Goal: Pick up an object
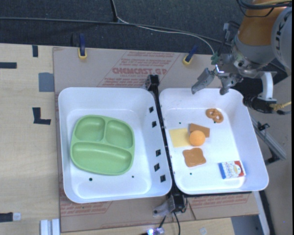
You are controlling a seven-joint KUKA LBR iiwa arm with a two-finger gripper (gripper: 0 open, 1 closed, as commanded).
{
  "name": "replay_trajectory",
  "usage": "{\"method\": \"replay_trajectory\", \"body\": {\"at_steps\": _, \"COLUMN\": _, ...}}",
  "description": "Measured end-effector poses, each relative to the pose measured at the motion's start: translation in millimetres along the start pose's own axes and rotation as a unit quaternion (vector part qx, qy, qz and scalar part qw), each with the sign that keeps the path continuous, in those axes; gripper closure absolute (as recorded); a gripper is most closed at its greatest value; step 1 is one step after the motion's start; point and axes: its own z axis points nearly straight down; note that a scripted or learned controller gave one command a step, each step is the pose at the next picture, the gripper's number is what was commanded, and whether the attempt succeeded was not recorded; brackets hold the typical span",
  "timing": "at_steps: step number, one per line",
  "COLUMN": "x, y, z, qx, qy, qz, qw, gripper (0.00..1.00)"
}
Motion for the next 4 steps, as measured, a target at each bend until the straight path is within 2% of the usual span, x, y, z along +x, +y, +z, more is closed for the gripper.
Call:
{"method": "replay_trajectory", "body": {"at_steps": 1, "x": 0.2, "y": 1.7, "z": -7.9, "qx": -0.006, "qy": -0.001, "qz": -0.001, "qw": 1.0, "gripper": 0.0}}
{"method": "replay_trajectory", "body": {"at_steps": 3, "x": 2.8, "y": 10.4, "z": 97.0, "qx": -0.004, "qy": -0.001, "qz": -0.002, "qw": 1.0, "gripper": 0.0}}
{"method": "replay_trajectory", "body": {"at_steps": 4, "x": 2.7, "y": 0.4, "z": 147.4, "qx": -0.004, "qy": -0.001, "qz": -0.001, "qw": 1.0, "gripper": 0.0}}
